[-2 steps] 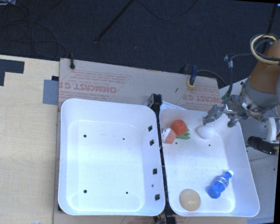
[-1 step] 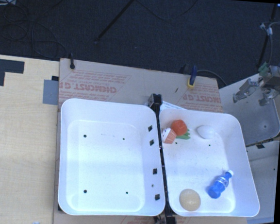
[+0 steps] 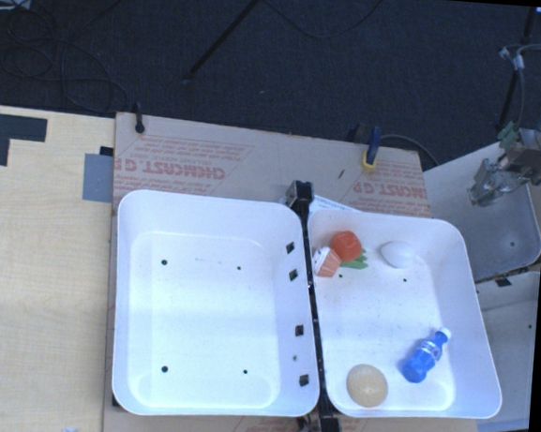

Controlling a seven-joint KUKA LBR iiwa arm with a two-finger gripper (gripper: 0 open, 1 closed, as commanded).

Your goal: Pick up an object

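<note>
- Gripper: you see it at the upper right edge of the view, over the grey plate outside the bins. It is small and partly cut off, so you cannot tell how its grasp stands. Nothing shows held in it.
- All pickable things lie in the right bin, all of them lower-left of the gripper and well apart from it.
- Orange-red piece with a green bit at its lower edge: far left part of the right bin, near the divide.
- Small white-and-orange box: touching or just beside the orange-red piece, on its lower left, close to the bin's left wall.
- White oval object: far part of the bin, right of the orange-red piece, apart from it. It is the item nearest the gripper.
- Blue bottle: lying tilted, white cap toward the upper right, in the near right part of the bin.
- Tan round object: near edge of the bin, just left of the bottle, not touching it.
- Left bin: rim meets the right bin's rim, with black clips along the join.
- Both bins sit on a cardboard sheet with red print, on the pale wood desk.
</note>
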